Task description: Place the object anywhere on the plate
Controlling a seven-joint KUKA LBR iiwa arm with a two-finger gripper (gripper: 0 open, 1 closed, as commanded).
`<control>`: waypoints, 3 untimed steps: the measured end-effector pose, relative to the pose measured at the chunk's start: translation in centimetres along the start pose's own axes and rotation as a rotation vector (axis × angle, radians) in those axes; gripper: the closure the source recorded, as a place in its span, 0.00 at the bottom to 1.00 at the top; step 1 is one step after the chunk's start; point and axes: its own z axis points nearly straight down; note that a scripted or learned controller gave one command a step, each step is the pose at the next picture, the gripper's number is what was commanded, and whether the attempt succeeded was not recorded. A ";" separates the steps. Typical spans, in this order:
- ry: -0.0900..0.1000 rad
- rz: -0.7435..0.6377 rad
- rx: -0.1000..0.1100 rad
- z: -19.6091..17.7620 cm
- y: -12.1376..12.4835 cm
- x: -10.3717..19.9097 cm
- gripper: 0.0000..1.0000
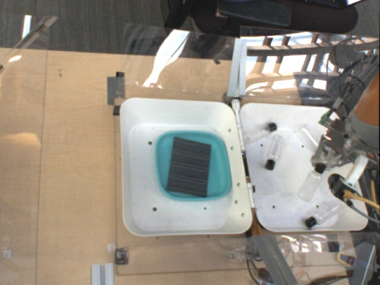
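A dark grey ridged block [189, 166] lies flat in the middle of the teal plate [222, 177], which sits in the left white bin [136, 212]. My gripper [325, 157] hangs over the right side of the right bin [285, 218], far from the plate. Just below it lies a clear vial [310, 186] with a black cap; whether the two touch I cannot tell. Nothing is visibly held in the gripper.
Several more clear black-capped vials lie scattered in the right bin, for example one vial [272, 154] near the middle and another vial [319, 217] at the front. A metal divider [237, 76] runs back between the bins. Cables [356, 198] hang by the wrist.
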 end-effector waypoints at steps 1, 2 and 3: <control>-0.001 -0.092 0.004 1.0 -6.1 7.5 1.00; -0.001 -0.116 0.003 2.2 -9.0 16.3 1.00; 0.000 -0.116 0.003 2.2 -9.0 16.3 0.00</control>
